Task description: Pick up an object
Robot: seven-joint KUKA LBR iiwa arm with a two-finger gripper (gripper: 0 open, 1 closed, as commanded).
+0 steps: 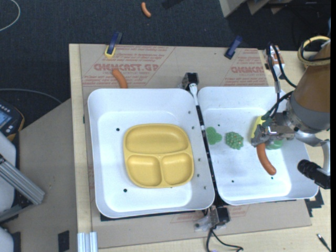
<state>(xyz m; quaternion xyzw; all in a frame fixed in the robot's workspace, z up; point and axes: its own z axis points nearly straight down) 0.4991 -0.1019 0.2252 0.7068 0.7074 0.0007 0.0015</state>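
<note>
In the right bin [239, 109] lie a flat green piece [213, 136], a knobbly green piece [234, 139] and an orange sausage [267, 161]. My gripper [266, 133] hangs low over the right side of that bin, right at the sausage's upper end. A yellow item [258, 123] peeks out at the gripper's left and a bit of green [274, 144] shows beneath it. The gripper body hides what lies directly under it, and I see nothing lifted off the bin floor.
The left bin [100, 140] holds a yellow divided plate [157, 155]. Another orange sausage [120, 78] lies on the cardboard behind the left bin. Blue clamps [112, 43] [233, 47] sit at the board's far edge. Cables run along the arm at the right.
</note>
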